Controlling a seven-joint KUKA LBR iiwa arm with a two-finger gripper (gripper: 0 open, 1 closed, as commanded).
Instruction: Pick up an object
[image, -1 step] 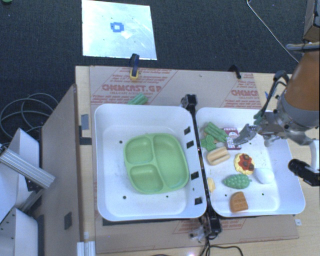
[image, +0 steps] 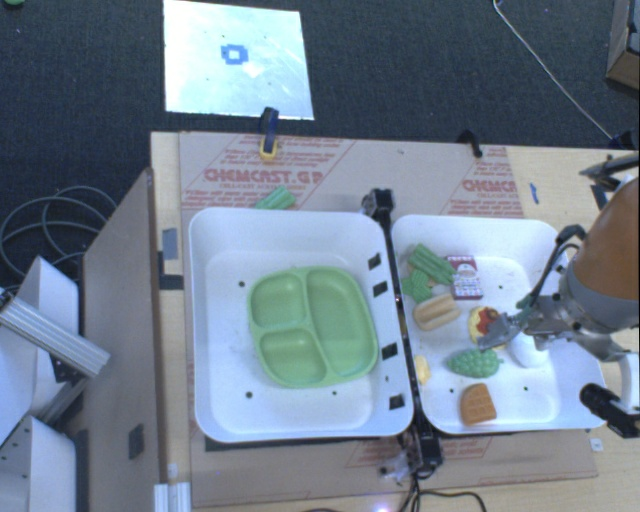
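The two-finger metal gripper (image: 497, 333) is seen low in the right shallow white bin (image: 540, 238), and whether it is apart or together cannot be told from this slanted view; nothing is visibly clamped in it. Directly at its tip lies a small red and yellow toy piece (image: 484, 320), touching or nearly touching it. Just below the tip rests a bumpy green oval toy (image: 470, 362), and farther below that an orange toast-shaped block (image: 478, 403). A tan hot-dog bun toy (image: 435, 312) lies beside the tip on the side away from the arm, with a red and white printed box (image: 464, 277) and a ribbed green vegetable toy (image: 428, 268) beyond it. A white rounded object (image: 526, 350) sits under the wrist. Well away, across the divider, a pale green compartment plate (image: 311, 325) occupies the left white bin (image: 215, 330).

The approach or grasp step is judged to be in hand. A closure on the red and yellow piece, followed by a straight lift, is what would be called for next, without the neighbouring toys being dragged along.
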